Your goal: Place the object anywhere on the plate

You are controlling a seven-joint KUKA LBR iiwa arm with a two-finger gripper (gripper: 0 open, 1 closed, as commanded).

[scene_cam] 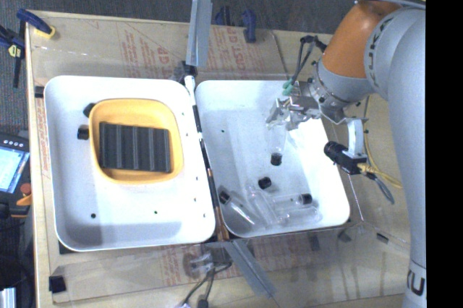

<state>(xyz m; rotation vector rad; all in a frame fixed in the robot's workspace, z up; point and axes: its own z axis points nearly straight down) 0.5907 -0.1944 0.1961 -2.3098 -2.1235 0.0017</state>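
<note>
**Hovering over the right bin with a small clear vial**

Hanging above the upper part of the right bin (329, 187), the gripper (283, 113) sits high, probably so its load clears the bin walls on the way across. A clear vial (276, 147) with a dark cap dangles just below the fingertips, upright and lifted off the floor. It appears pinched between the 2 fingers, though the glare makes the contact hard to judge.

The yellow plate (108, 108) lies in the left bin (65, 212), well apart from the vial, with a dark ridged block (135, 147) covering much of its middle. That leaves mostly the rim free for a drop. Between the bins runs a raised divider (200, 147) to cross. More clear vials (278, 204) lie scattered along the right bin's lower edge.
</note>
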